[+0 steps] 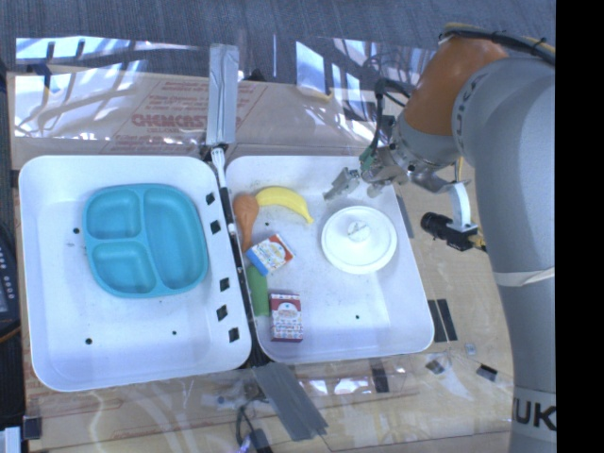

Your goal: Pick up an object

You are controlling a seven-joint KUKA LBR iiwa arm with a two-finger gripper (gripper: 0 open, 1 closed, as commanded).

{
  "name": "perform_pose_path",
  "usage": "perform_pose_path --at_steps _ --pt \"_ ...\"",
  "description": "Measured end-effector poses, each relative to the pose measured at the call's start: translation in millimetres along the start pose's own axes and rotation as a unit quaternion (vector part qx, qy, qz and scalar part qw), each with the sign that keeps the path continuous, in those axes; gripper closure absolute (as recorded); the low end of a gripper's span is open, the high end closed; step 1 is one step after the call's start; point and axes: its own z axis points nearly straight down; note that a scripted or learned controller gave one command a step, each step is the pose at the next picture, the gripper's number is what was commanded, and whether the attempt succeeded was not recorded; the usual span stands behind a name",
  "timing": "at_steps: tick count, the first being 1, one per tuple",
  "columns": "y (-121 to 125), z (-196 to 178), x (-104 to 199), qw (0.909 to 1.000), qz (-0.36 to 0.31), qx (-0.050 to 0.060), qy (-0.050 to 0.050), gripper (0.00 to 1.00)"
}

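The claw (pixel 351 183) is seen just above the round white lid (pixel 358 239), with nothing held. Whether its fingers are apart or together cannot be told. A yellow banana (pixel 284 202) is seen left of the lid.

a pale wooden bench (pixel 453 281) under glossy clear sheeting (pixel 123 83) that mirrors bright window light along its far edge, backed by dark grey ribbed flooring (pixel 189 3), with strips of grey tape (pixel 288 399) at the near side.
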Motion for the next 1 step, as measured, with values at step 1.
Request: perform_pose_path --at_steps 1 --pt "25.2 66.4 68.0 0.9978 -0.066 0.003 0.002 0.0"
